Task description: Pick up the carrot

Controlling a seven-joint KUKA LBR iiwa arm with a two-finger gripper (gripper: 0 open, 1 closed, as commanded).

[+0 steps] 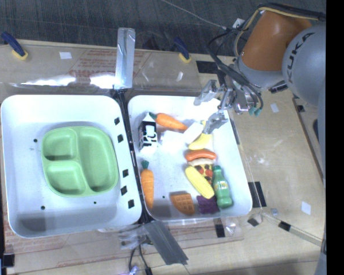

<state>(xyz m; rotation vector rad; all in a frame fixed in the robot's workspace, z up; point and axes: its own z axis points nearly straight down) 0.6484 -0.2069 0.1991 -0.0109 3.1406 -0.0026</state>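
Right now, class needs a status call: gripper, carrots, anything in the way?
Gripper above right bin's back edge, holding nothing. Two carrots: one near back, one at left wall. Banana lies beside gripper.

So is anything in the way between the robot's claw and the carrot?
Nothing visible blocks it. The gripper hangs over the right bin's back corner, and the nearest carrot lies just to its left on bare bin floor. A second carrot lies by the bin's left wall.

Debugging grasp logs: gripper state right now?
Gripper: open, holding nothing, above the right bin's far edge; the nearest carrot lies apart from it.
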